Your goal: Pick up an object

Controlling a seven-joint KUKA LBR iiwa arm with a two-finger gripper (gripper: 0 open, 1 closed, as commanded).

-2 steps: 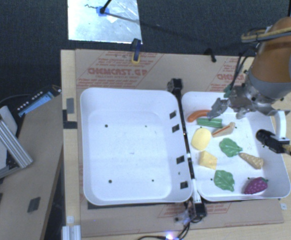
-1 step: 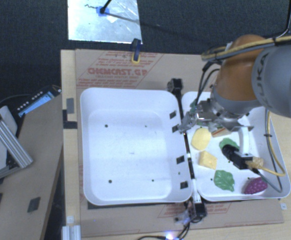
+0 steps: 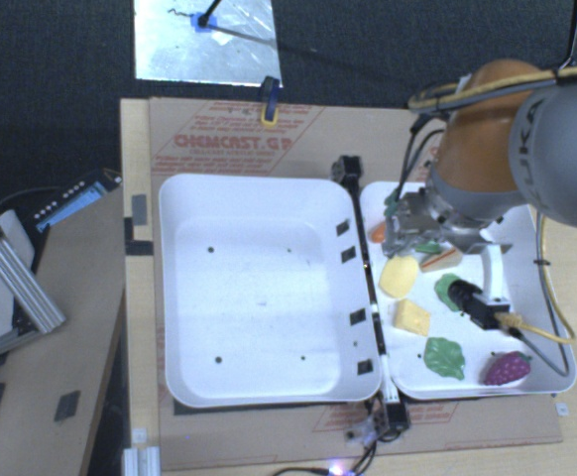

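Camera view, and the biggest thing on show is the worktop [image 3: 140,296] with its two white bins side by side. Left bin [image 3: 259,365] sits wide and bare-walled; right bin [image 3: 556,365] carries all the pieces. Over that right bin looms the grey arm [image 3: 556,137], reaching in from the right, its orange band [image 3: 487,117] bright above the wrist. Down below it, the hand [image 3: 407,234] hangs low at the far left part of the right bin, right by a pale yellow rounded piece [image 3: 399,276] and an orange piece [image 3: 437,259]. Is it gripping? Cannot tell; the wrist blocks the view. Nearer the camera lie a yellow wedge [image 3: 413,317], a green leafy piece [image 3: 445,358], a purple bunch of grapes [image 3: 507,368], and a dark green piece [image 3: 451,291] beside a black fitting [image 3: 479,310]. My read: the approach looks made, but nothing is visibly lifted, so the grasp and the raise are both left to do.
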